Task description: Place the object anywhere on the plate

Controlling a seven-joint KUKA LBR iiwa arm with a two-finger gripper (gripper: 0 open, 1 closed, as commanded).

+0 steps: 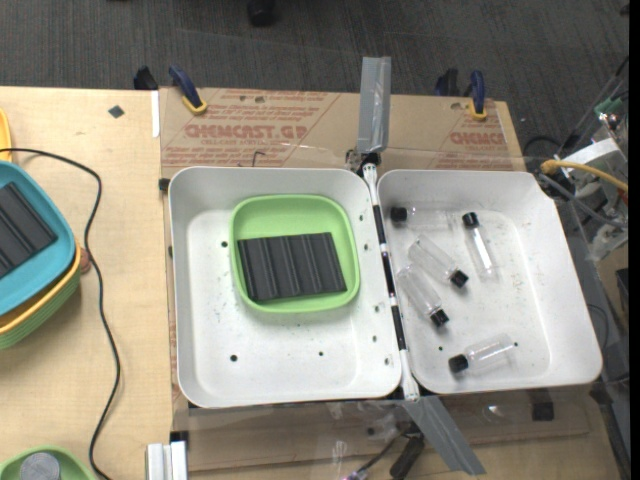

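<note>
Four clear plastic vials with black caps lie scattered in the right bin (560,268), none of them on the plate; one vial (477,241) lies near the bin's far side, cap pointing away; a second vial (438,264) lies tilted near the middle, its cap toward the near right; a third vial (423,298) lies just beside it toward the divider, cap toward the near side; the fourth vial (484,354) lies close to the near wall, cap to the left; a loose black cap (398,213) sits apart near the far left corner of that bin. The green plate (293,216) rests in the left bin (200,348), toward its far side, and a dark ribbed mat (292,267) lies across its middle. Both bins sit side by side on brown cardboard (260,123) held by blue and yellow clamps (187,88); to the left, on the wooden tabletop (90,118), a black cable (100,298) runs past a stack of teal and green plates (35,268). The gripper's state cannot be told here.
</note>
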